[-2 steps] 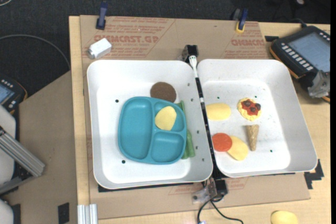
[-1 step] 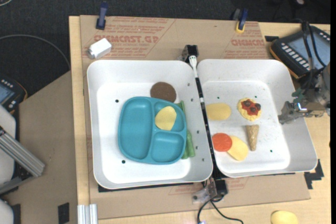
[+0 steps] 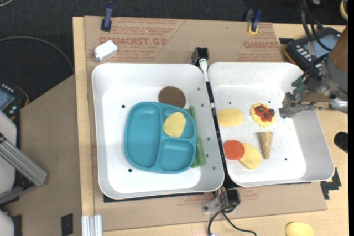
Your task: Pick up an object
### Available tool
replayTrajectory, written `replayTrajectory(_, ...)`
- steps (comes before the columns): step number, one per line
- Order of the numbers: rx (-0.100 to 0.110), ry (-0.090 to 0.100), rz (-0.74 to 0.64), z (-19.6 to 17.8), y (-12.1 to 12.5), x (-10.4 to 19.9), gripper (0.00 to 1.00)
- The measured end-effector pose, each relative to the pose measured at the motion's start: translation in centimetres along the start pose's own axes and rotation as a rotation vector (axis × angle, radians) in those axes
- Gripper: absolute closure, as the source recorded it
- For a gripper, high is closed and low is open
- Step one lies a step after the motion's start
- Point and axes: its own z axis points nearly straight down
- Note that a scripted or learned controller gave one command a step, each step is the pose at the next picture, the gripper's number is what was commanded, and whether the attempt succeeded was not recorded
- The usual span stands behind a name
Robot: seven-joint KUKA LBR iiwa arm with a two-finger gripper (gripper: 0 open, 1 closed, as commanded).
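Hovering at the right edge of the frame, the gripper [image 3: 287, 108] sits over the right bin [image 3: 310, 174]; whether it is spread or closed I cannot tell, and nothing is visibly held. Nearest candidate: small pizza toy [image 3: 263, 114], centre-right of the frame, just left of the gripper. It looks like a light, rigid plastic disc (probably slick, low profile), so a pinch across its rim seems best. The cone [image 3: 266, 143] lies just below it; the yellow oval piece [image 3: 229, 117] lies to its left.
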Motion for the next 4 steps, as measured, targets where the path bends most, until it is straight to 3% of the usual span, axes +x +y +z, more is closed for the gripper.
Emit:
replayTrajectory(1, -0.014, 0.002, -0.004, -16.4, 0.2, 7.5, 1.00)
replayTrajectory(2, 0.014, 0.001, 0.003, -9.0, 0.0, 9.7, 1.00)
replayTrajectory(3, 0.013, -0.001, 0.017, -3.9, 0.2, -1.0, 1.00)
replayTrajectory(4, 0.001, 0.000, 0.001, -8.2, 0.0, 5.9, 1.00)
